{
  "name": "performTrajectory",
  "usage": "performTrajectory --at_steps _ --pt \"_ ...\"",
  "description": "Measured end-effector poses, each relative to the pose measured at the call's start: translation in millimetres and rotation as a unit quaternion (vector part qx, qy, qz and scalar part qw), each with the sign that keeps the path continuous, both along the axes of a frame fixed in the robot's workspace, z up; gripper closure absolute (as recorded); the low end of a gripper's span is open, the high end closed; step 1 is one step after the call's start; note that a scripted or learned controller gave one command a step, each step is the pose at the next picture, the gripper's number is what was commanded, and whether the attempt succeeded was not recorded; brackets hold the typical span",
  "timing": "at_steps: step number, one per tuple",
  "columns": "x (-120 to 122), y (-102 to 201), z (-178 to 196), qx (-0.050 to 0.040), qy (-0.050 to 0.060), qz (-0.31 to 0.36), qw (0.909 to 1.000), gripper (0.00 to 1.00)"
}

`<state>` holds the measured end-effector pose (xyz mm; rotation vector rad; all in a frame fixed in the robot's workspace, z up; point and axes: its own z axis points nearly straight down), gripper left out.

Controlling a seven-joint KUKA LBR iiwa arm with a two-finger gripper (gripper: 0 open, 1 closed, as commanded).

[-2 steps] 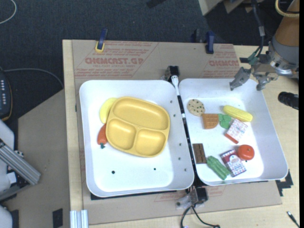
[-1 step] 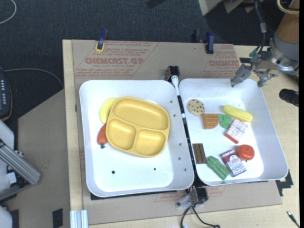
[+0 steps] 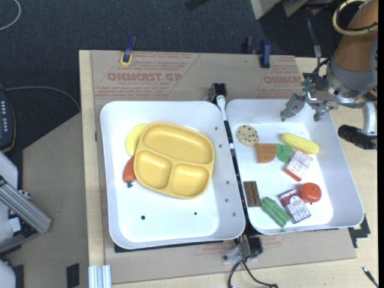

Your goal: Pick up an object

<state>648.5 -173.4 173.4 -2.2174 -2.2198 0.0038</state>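
Grey arm's tool hangs with fingers spread wide, holding nothing, over the right bin above the corn.

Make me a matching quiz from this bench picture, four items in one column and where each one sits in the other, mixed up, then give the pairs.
Things:
1. yellow divided tray
2. cookie
3. tomato
4. gripper

Places:
A. right bin, upper left part, near the divider
B. above the right bin's far edge
C. left bin, middle
D. right bin, lower right part, beside a small red packet

Pairs: 1-C, 2-A, 3-D, 4-B
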Motion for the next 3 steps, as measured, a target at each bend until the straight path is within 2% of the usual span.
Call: performTrajectory --at_steps 2,3 --pt "-7.2 7.8 -91.0 -0.0002 0.0 0.0 1.0 0.0" --pt "-5.6 7.8 -77.2 -0.0008 -0.003 0.001 1.0 1.0"
